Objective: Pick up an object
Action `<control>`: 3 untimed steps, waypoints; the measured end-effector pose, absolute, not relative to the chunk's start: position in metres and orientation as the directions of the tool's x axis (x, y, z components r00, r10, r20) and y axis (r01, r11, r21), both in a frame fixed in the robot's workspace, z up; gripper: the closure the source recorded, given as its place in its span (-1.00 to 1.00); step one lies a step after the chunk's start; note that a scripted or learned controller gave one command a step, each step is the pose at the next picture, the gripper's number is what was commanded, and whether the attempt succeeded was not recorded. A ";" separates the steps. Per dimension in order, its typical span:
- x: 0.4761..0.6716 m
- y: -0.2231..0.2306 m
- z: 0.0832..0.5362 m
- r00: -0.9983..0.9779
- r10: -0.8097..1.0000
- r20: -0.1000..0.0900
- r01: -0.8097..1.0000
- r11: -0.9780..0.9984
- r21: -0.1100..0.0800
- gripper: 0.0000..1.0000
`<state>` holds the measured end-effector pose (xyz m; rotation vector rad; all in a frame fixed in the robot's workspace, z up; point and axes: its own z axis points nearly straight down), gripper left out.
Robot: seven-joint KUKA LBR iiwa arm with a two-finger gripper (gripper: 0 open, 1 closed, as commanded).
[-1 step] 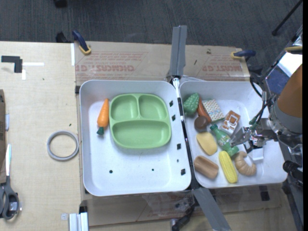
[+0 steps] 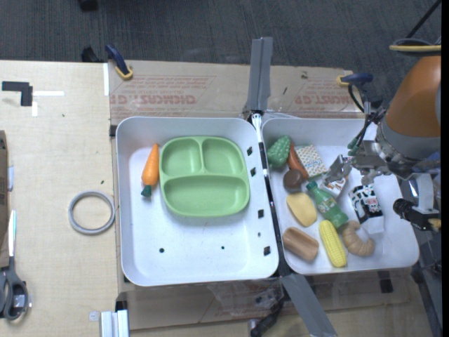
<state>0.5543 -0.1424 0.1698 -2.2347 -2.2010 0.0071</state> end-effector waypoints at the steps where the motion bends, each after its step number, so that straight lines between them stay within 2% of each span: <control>1: 0.579 -0.128 0.091 0.106 0.994 -0.002 0.994 -0.106 0.000 -1.00; 2: 0.579 -0.129 0.098 0.107 0.994 -0.003 0.994 -0.107 -0.004 1.00; 3: 0.622 -0.084 0.188 0.151 0.989 -0.003 0.989 -0.151 -0.005 1.00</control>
